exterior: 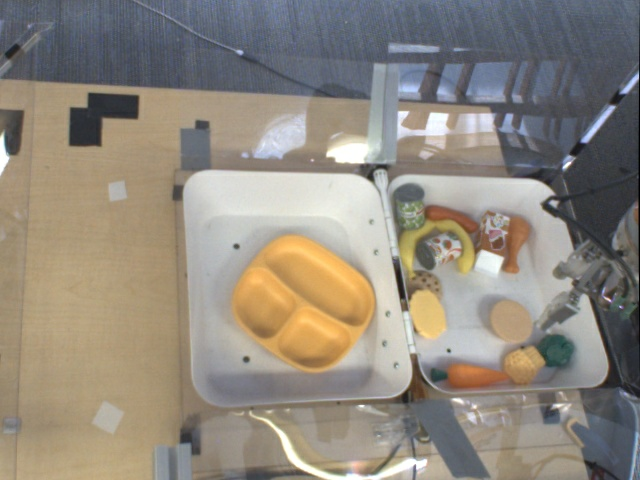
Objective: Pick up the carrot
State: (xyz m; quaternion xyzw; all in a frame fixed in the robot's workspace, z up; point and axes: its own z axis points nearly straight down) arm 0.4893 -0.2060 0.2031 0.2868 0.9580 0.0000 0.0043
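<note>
The carrot (476, 375) is a small orange toy lying flat along the front wall of the right bin (598, 366), its tip pointing right toward a yellow knobbly toy (524, 364). My gripper (563, 290) hangs over the right side of that bin, above and to the right of the carrot and well apart from it. Its fingers (556, 313) are spread open with nothing between them.
The right bin also holds a green can (409, 208), a banana (452, 244), a drumstick (515, 241), a tan disc (511, 319), a yellow slice (429, 315) and a green toy (557, 349). A yellow divided plate (303, 300) lies in the left bin (215, 228).
</note>
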